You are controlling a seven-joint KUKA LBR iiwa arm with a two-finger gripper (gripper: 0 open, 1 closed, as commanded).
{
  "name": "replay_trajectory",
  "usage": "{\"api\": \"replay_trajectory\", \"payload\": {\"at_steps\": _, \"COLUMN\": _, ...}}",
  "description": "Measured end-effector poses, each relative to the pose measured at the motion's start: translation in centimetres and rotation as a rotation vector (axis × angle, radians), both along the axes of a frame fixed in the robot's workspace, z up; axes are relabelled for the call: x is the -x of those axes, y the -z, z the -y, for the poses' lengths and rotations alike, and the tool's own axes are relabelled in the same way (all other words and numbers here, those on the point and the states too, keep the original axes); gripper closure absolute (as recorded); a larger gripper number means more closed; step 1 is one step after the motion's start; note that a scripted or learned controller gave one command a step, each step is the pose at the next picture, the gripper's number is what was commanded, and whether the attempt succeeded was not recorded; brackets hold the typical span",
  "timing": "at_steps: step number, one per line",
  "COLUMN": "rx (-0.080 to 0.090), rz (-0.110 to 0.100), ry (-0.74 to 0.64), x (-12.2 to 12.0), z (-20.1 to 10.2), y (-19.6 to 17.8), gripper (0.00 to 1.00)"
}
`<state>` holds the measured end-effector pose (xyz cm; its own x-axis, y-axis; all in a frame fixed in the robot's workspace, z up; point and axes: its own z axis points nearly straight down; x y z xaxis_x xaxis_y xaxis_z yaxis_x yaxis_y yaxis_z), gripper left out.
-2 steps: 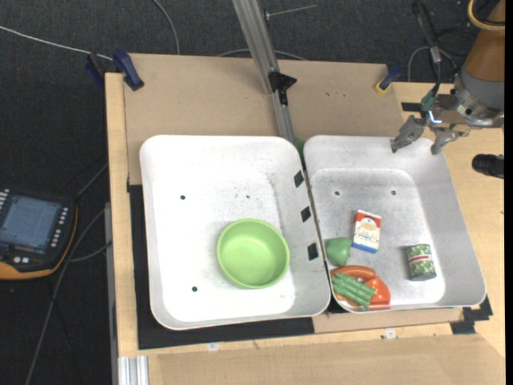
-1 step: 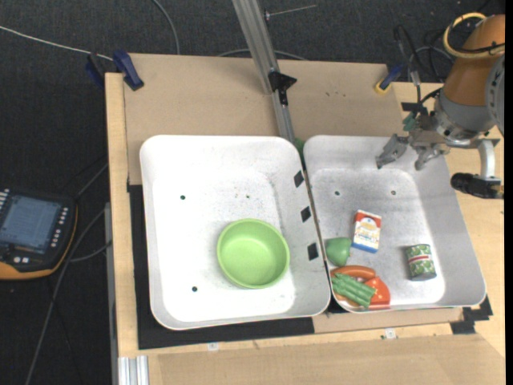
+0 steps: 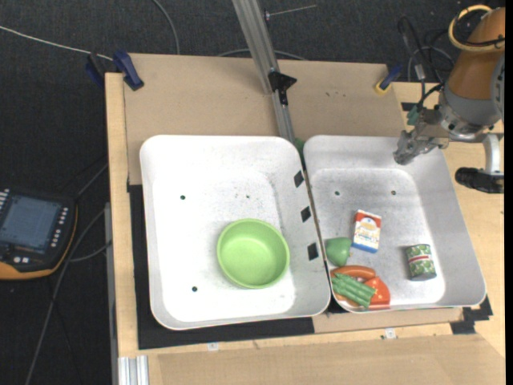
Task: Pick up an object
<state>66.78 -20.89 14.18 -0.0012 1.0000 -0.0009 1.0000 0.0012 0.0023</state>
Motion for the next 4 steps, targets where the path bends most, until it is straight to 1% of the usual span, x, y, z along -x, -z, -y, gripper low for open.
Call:
{"api": "replay_trajectory", "payload": {"at_steps": 1, "rx": 0.000, "rz": 0.003, "ry": 0.001, "x": -0.1, "z": -0.5, "y": -6.3, "gripper": 1.00}}
{"api": "replay_trajectory", "payload": {"at_steps": 2, "rx": 0.000, "rz": 0.003, "ry": 0.001, "x": 0.8, "z": -0.1, "y": -11.6, "gripper": 1.00}}
{"api": "replay_trajectory", "payload": {"at_steps": 3, "rx": -0.001, "rz": 0.000, "ry": 0.001, "x": 0.7, "z": -0.1, "y": -13.2, "gripper": 1.00}}
{"api": "replay_trajectory", "payload": {"at_steps": 4, "rx": -0.002, "rz": -0.001, "ry": -0.003, "x": 2.1, "z": -4.9, "y": -13.8, "gripper": 1.00}}
